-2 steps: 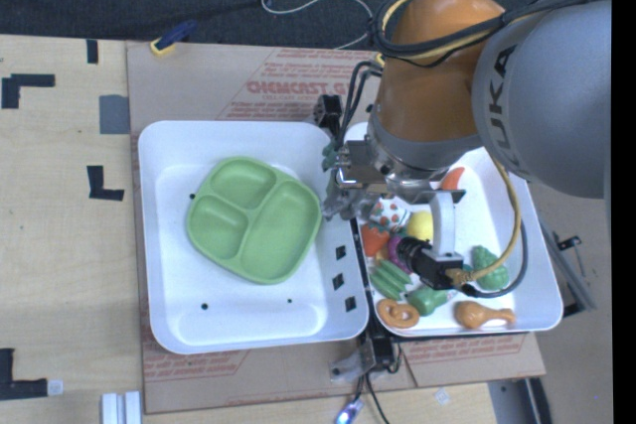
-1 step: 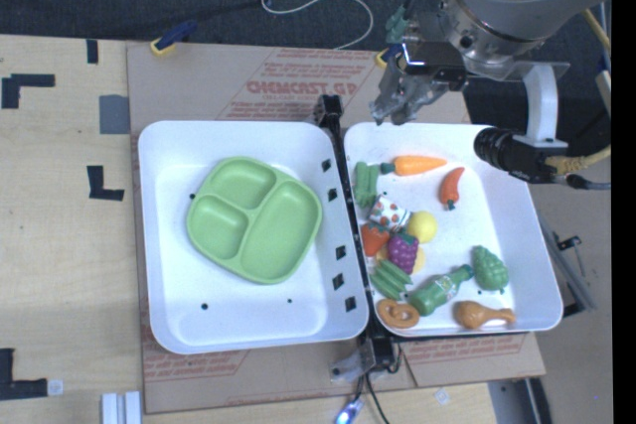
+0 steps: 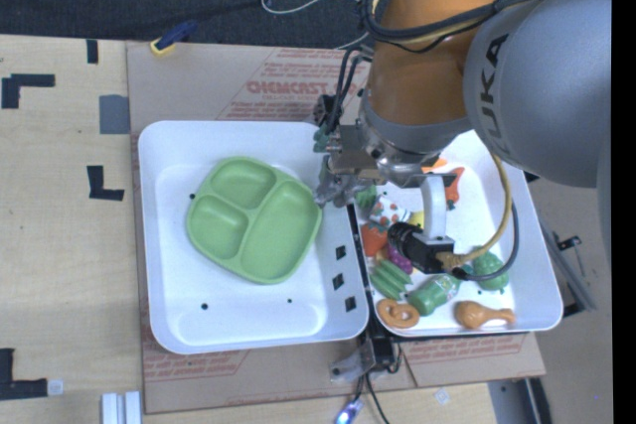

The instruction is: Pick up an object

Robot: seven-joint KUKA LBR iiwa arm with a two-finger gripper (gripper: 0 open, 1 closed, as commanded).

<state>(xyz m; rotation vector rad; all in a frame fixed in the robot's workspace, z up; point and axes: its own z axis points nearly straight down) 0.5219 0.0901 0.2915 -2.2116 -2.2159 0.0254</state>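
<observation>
The right bin (image 3: 537,313) holds a heap of toy food: an orange carrot piece (image 3: 375,238), a purple piece (image 3: 398,259), a green vegetable (image 3: 431,294), a brown pretzel (image 3: 400,315) and a tan drumstick (image 3: 484,316). My gripper (image 3: 341,179) hangs low at the left edge of this bin, just over the divider between the bins and above the far end of the heap. The arm's orange band and grey body cover the back half of the right bin. I see nothing held in the gripper.
A green divided plate (image 3: 253,218) lies in the left bin (image 3: 169,313), its right rim close to the gripper. A black fitting with a yellow cable (image 3: 422,248) hangs over the toy heap. Cardboard lies under both bins.
</observation>
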